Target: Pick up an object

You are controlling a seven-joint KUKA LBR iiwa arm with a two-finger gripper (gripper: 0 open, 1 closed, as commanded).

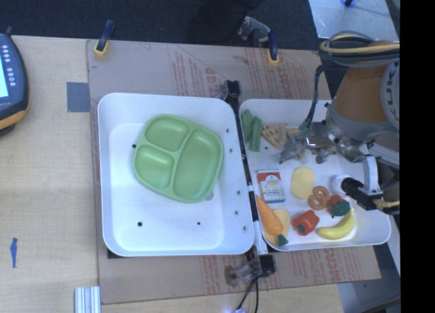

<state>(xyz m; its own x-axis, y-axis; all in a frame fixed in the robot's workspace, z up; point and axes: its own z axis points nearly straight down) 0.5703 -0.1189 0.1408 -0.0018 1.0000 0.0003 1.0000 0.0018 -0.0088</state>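
The right bin (380, 237) holds several toy foods. Among them are a green pod (252, 130), a tan cracker (274, 134), a red and white carton (271, 186), a pale yellow lump (303, 182), a pretzel (318, 198), a carrot (270, 219), a red pepper (305, 222) and a banana (338, 227). My gripper (307, 153) hangs over the upper middle of this bin, just right of the cracker and above the yellow lump. Its fingers stand open, with only white bin floor between them.
The left bin (115, 230) holds a green divided plate (179, 157). The arm's orange band (360, 98) and grey wrist cover the right bin's upper right corner. A dark cable fitting (353, 189) lies over a red and green toy at the right. A handheld controller (10, 81) sits at the far left.
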